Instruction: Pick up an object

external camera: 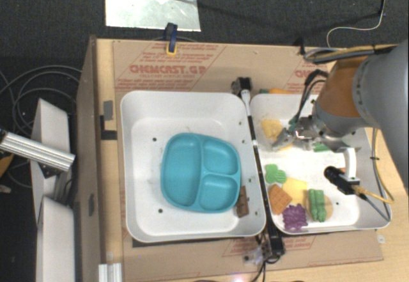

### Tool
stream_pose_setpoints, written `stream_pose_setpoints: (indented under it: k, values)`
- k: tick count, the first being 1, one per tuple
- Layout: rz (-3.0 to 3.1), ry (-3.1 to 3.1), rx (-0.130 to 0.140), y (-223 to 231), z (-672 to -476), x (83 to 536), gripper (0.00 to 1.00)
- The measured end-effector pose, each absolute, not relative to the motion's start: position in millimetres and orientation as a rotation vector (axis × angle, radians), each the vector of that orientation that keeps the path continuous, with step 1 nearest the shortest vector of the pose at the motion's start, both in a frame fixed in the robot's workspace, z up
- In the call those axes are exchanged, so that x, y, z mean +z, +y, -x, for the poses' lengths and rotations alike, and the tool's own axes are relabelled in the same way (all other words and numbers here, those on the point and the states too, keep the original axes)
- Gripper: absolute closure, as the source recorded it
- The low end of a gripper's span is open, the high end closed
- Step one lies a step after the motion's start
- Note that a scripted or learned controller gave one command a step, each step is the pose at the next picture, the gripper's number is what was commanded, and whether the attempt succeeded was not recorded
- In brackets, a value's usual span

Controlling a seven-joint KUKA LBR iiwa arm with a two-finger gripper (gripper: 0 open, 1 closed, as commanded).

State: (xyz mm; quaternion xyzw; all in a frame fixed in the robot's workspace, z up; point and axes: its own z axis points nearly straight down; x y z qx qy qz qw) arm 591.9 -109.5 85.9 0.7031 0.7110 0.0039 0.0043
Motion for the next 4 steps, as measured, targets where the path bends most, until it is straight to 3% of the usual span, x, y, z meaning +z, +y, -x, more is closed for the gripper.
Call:
stream_pose_setpoints:
  k: [1, 2, 3, 4]
  values:
    - [-2.207, 2.221, 0.008, -146.0, -672.7, 86.6, 0.00]
    - [-2.209, 2.230, 0.007, -86.9, -634.8, 141.0, 0.00]
    - [-2.215, 2.229, -0.001, -86.4, -651.4, 81.4, 0.00]
    - [-2.221, 2.221, -0.001, -94.5, -638.4, 84.5, 0.00]
